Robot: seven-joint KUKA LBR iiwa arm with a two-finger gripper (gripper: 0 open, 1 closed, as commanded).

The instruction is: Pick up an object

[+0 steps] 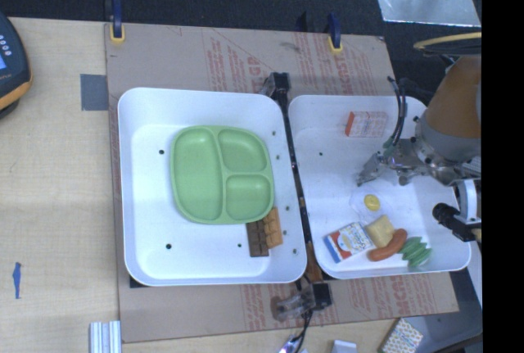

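Note:
My gripper [383, 169] hangs over the middle of the right bin [321, 179], with the arm's orange band [457, 101] behind it at the right. Just below it lies a small yellow piece in clear wrap [372, 202]. Along the bin's front sit a red, white and blue carton [350, 241], a yellow cheese block [379, 229], a sausage [387, 246] and a green item [416, 252]. An orange and white packet [364, 124] lies at the back of the bin. Nothing shows in the gripper's grasp.
The left bin [139, 179] holds a green divided plate [221, 174] and a brown bar [264, 232] at its front right. A black divider [291, 171] runs between the bins. A yellow and grey device [10, 61] sits at the far left of the bench.

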